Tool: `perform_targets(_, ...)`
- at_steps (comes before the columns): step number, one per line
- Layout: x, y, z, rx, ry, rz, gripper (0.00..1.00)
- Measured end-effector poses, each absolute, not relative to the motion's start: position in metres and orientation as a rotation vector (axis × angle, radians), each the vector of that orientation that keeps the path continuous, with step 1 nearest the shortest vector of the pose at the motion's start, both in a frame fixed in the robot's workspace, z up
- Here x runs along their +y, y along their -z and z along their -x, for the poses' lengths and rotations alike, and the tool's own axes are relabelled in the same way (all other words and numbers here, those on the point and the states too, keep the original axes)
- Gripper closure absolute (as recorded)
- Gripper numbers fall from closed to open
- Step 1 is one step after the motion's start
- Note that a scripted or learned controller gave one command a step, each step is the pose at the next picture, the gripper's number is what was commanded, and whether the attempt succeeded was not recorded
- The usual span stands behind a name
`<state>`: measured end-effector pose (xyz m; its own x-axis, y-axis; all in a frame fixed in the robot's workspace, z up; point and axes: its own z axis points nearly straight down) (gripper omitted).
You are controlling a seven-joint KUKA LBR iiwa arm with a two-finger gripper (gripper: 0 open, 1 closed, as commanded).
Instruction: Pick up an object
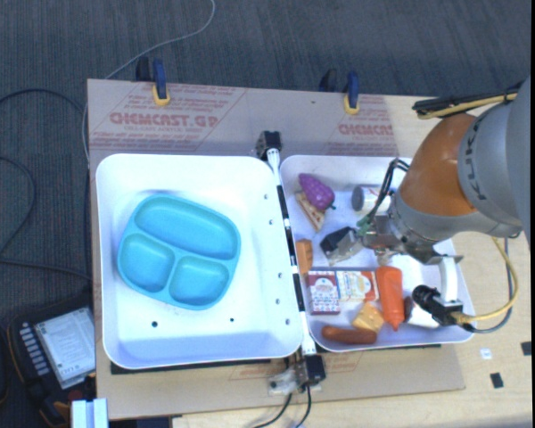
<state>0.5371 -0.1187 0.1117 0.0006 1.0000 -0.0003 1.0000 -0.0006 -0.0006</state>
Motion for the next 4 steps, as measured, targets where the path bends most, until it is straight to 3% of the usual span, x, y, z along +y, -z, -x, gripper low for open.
perform_targets(1,-0.119,-0.121,-0.538,-2.221,-0.001,2.222,1.0)
perform_targets(2,-0.119,-0.121,-0.537,-2.221,-0.002,2.222,0.0)
perform_targets(3,-0.099,-0.088,-0.521,-2.227,0.006,2.232,0.0)
perform_targets(4,-0.099,-0.099,-0.522,-2.228,0.009,2.234,1.0)
